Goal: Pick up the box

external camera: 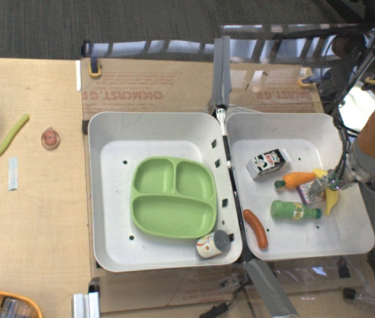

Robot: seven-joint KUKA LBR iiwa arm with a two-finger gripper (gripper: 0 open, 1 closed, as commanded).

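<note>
Box target: small white carton with black printing (267, 163) is lying tilted in the upper left part of the right-hand white bin (254, 126), apart from its neighbours. Orange plastic carrot (297, 179) is sitting just below and to its right; green bottle with a yellow label (295, 211) is lying lower, and red sausage-shaped toy (256, 228) is resting near the bin's left wall.

Tool (321, 187) is reaching in from the right, sitting low among the carrot's tip, a yellow piece (331, 201) and the bottle's end, well short of the carton. Whether it is spread or pinching, I cannot tell; clutter is masking it.

Judging the carton: likely light, thin-walled card, stiff along edges but crushable on broad faces, smooth print possibly slippery. Best hold seems across the two long sides, near the middle, squeezing gently.

Left bin is carrying a green divided plate (174, 197) and a small white cup (211, 244).
</note>
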